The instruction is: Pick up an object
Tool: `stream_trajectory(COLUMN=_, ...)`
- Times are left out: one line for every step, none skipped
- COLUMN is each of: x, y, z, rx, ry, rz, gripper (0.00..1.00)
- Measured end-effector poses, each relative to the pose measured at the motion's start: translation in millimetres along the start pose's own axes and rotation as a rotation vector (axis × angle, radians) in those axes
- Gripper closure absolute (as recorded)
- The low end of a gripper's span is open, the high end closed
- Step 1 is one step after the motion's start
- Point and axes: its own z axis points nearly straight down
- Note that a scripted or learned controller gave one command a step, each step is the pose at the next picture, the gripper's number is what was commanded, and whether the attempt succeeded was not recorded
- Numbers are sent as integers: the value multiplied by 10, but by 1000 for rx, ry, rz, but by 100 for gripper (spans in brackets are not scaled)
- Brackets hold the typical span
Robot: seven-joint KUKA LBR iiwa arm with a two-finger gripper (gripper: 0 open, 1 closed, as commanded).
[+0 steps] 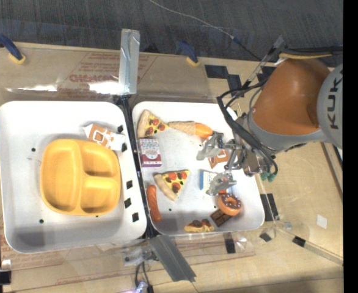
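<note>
The right bin is crowded with toy food: a pizza slice at the top left, a second pizza slice in the middle, a cone-shaped piece with an orange tip, a small red-and-white carton, a sausage along the left wall, a glossy frosted doughnut, a dark chocolate block and a pretzel-like piece at the bottom. The left bin holds a smooth yellow divided tray with a printed orange-and-white box tucked behind it. The gripper hangs low over the right bin, its metal fingers spread apart; an orange packet lies between them, not visibly pinched.
</note>
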Motion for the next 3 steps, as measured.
stream_trajectory(x=-176, y=-199, z=1312, rx=-4, ry=7, rz=-126, gripper=0)
stream_trajectory(x=-1183, y=239, z=1332, rx=-2, ry=-4, rz=-186, gripper=0)
stream_trajectory(x=-1194, y=240, z=1220, rx=1, ry=-6, rz=-191, gripper=100)
